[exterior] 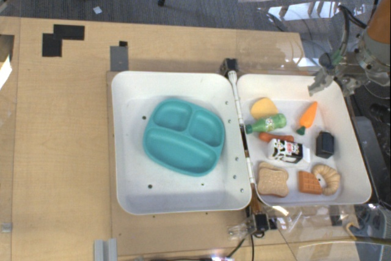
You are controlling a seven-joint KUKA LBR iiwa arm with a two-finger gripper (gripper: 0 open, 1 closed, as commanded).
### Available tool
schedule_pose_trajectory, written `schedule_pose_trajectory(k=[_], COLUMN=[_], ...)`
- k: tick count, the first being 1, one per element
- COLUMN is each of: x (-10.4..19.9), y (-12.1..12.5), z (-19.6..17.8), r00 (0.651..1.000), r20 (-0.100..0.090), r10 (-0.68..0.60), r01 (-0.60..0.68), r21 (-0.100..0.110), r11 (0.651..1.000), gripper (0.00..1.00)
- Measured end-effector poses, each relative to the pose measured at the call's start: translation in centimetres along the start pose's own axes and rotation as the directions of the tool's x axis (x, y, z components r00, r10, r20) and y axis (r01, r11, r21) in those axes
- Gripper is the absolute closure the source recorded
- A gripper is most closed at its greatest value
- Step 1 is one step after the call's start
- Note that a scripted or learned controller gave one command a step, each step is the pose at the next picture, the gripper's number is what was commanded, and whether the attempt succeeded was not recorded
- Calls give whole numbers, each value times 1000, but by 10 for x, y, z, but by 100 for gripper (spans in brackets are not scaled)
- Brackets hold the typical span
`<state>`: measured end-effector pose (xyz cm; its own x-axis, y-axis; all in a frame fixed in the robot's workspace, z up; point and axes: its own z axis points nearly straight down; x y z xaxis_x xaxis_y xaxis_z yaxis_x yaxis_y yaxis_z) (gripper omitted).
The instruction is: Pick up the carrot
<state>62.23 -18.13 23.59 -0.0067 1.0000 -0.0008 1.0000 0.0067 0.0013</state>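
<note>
The carrot [308, 117] is orange with a green stub at its lower end. It lies tilted in the upper right part of the right bin [357, 150], apart from the other toys. My gripper [322, 77] hangs over that bin's far right corner, a little above and to the right of the carrot and not touching it. Nothing shows in its grasp. The grey arm with its orange band [380, 27] comes in from the right edge.
The right bin also holds a yellow fruit [264, 107], a green bottle [267, 124], a black-and-white carton [286, 150], a black block [325, 143], a bread slice [273, 180], a waffle [309, 183] and a croissant [328, 175]. A teal divided plate [184, 136] sits in the left bin [131, 186].
</note>
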Motion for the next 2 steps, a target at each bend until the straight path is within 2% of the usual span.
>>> schedule_pose_trajectory(k=[1, 2], x=[-20, -21], y=[12, 19], z=[142, 121], r00=[996, 997], r20=[-6, 1], r10=[88, 79], r01=[-88, -79], r21=[9, -9], r11=[996, 997], gripper=[0, 100])
